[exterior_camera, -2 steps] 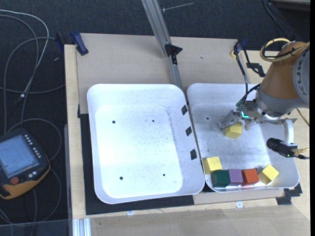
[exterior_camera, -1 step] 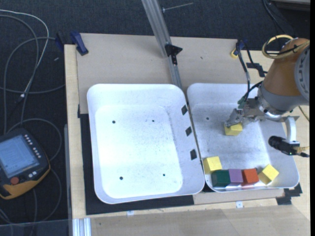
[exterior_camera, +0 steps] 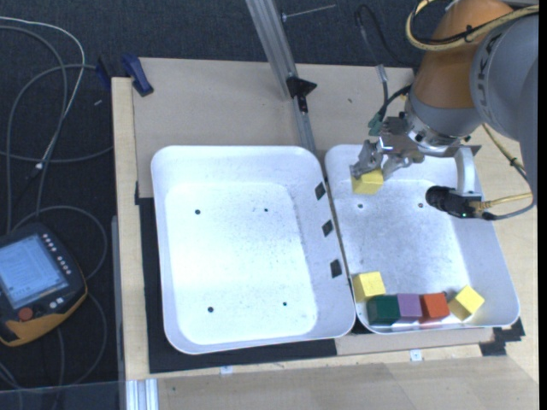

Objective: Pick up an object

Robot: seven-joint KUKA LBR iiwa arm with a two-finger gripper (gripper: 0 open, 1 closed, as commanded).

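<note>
My gripper hangs over the far left corner of the right bin, below the orange band of the arm. A small yellow block sits between its fingers, lifted a little above the bin floor. Along the near edge of that bin lie several more blocks: a yellow one, a green one, a purple one, an orange one and another yellow one.
The left bin lies beside the right one, with black clips along the shared edge. A slanted metal pole rises behind the bins. A teach pendant and cables lie on the floor at left.
</note>
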